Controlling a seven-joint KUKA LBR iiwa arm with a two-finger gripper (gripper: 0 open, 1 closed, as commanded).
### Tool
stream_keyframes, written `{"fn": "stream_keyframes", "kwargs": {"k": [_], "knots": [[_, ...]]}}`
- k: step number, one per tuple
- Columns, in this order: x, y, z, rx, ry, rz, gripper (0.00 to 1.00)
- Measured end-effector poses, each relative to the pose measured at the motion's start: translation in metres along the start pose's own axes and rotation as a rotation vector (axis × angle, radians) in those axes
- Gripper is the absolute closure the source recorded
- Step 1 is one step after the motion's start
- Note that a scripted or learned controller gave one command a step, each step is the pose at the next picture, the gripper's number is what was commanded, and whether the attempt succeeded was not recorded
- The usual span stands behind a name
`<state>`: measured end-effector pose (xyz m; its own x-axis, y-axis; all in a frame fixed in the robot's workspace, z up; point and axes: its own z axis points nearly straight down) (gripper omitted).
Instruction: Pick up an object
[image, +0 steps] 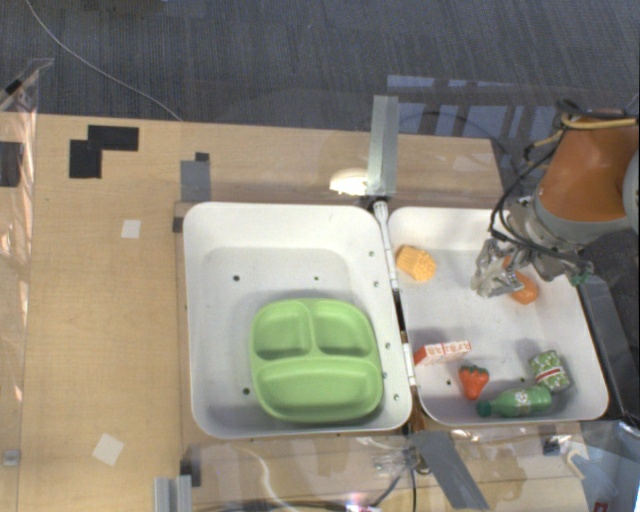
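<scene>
My gripper (497, 275) is low over the upper right part of the right bin (440, 230), under the arm's orange band. A small orange object (525, 292) lies right beside it, partly covered by it; whether it is gripped is unclear. A yellow-orange lump (416, 264) lies to the gripper's left. Toward the bin's front lie a red and white packet (442, 351), a red strawberry-like toy (473, 380), a green bottle (515, 401) and a small green can (548, 369).
The left bin (215, 260) holds a green divided plate (315, 358) at its front. A metal post (383, 150) stands behind the seam between the bins. The wooden bench (90, 320) spreads to the left.
</scene>
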<state>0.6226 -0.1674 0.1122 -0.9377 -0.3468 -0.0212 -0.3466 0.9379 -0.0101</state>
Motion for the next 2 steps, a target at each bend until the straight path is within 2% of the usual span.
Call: {"fn": "stream_keyframes", "kwargs": {"k": [1,2], "knots": [[0.014,0.055,-0.007,-0.005,0.015,0.511,1.0],[0.012,0.179,-0.077,-0.004,0.013,0.857,1.0]]}}
